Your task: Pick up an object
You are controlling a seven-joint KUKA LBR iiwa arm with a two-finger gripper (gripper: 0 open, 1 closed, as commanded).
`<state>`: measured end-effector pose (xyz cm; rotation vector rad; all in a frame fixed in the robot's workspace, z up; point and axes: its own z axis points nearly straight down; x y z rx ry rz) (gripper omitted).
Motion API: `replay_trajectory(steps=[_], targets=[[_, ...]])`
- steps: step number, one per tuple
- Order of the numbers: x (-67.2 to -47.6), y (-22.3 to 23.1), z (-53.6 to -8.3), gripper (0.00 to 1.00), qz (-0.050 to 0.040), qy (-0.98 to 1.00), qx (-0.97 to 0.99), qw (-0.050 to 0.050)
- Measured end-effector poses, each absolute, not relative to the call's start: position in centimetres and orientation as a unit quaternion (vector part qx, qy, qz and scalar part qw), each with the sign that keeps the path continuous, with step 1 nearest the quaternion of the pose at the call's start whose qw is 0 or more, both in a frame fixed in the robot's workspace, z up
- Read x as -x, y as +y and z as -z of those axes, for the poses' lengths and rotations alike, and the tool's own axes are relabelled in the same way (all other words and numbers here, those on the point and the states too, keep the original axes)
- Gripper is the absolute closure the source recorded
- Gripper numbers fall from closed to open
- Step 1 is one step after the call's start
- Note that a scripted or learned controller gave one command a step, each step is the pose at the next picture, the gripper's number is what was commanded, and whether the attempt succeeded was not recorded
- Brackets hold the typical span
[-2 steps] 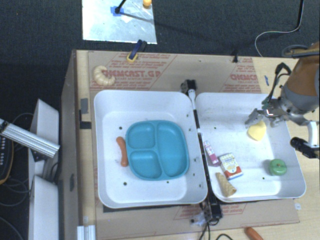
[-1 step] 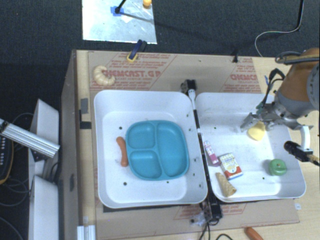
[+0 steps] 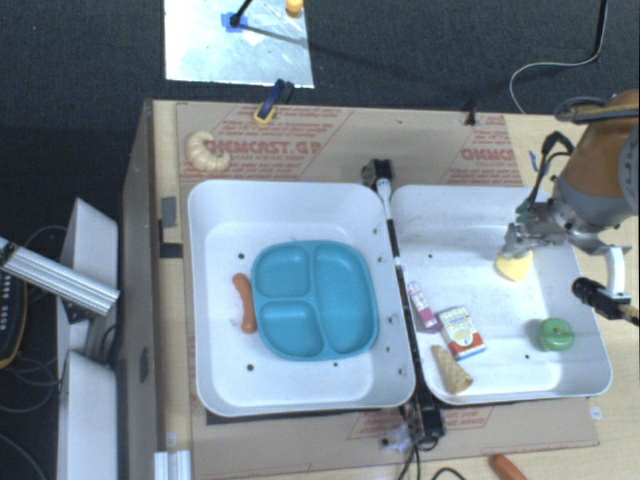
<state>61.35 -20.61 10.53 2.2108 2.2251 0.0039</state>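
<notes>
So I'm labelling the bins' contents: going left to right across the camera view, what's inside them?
Orange sausage → blue divided plate → pink tube → cone → yellow piece under the gripper → green round object.

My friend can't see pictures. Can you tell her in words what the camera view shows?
A robot arm's claw hangs just above a yellow piece in the right bin, which also holds a green piece, a small carton, a cone and a pink item. The left bin holds a blue tray with a sausage beside it.

grey arm reaching in from right, wrist bent down, hand lowered
</notes>
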Motion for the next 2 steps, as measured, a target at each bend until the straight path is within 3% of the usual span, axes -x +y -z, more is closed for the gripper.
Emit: replay_trajectory(steps=[1,2], targets=[[-61.3,-20.6,-10.5,0.00,-0.0011,0.709,-0.705,0.002],[-60.2,-20.6,-10.6,0.00,-0.0002,0.708,-0.706,0.001]])
